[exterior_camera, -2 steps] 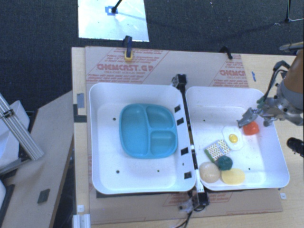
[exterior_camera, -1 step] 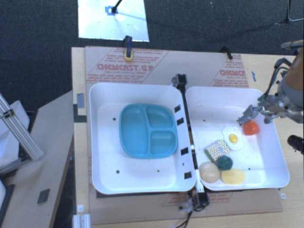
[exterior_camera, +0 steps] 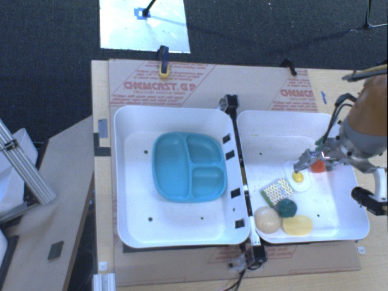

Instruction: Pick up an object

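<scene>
My gripper (exterior_camera: 305,163) hangs low in the right bin (exterior_camera: 267,126), at the right-hand part of it. Its tip is just above a fried-egg toy (exterior_camera: 297,179), white with a yellow yolk. A small red-orange piece (exterior_camera: 319,166) shows right beside the fingers; whether it is held is unclear. In front of the egg lie a green-and-white patterned block (exterior_camera: 277,191), a dark teal ball (exterior_camera: 286,208), a beige round piece (exterior_camera: 267,219) and a yellow lemon-like piece (exterior_camera: 297,225).
The left bin (exterior_camera: 130,180) holds a blue divided plate (exterior_camera: 188,166). A black clamp strip (exterior_camera: 236,162) runs between the two bins. The arm's grey body with its orange band (exterior_camera: 371,111) fills the right edge above the right bin.
</scene>
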`<state>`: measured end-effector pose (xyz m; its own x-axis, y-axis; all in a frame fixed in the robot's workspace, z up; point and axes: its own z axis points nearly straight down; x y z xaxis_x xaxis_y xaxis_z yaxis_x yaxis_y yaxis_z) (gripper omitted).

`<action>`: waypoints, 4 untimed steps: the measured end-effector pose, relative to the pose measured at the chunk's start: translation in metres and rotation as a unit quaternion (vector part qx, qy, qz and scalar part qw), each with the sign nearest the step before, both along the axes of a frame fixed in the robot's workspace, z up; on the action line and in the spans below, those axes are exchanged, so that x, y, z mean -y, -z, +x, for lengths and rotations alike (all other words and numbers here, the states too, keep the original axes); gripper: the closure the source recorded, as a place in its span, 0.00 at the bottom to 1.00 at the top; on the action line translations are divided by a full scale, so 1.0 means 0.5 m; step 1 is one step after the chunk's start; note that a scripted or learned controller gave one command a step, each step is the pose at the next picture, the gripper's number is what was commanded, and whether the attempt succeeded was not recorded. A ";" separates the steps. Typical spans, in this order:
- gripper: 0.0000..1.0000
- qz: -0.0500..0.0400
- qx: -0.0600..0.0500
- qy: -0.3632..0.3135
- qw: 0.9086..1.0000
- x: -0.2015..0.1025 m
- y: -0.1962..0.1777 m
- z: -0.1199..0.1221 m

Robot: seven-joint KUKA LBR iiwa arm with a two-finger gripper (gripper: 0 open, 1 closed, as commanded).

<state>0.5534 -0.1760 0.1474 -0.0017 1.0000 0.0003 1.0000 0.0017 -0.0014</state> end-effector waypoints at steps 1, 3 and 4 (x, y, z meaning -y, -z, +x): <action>0.00 0.000 0.000 0.000 1.000 -0.016 0.089 -0.001; 1.00 -0.001 0.004 0.001 1.000 -0.015 0.099 0.005; 1.00 -0.001 0.003 0.000 1.000 -0.006 -0.025 -0.001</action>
<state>0.5530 -0.1729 0.1599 -0.0015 1.0000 -0.0018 1.0000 0.0015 0.0050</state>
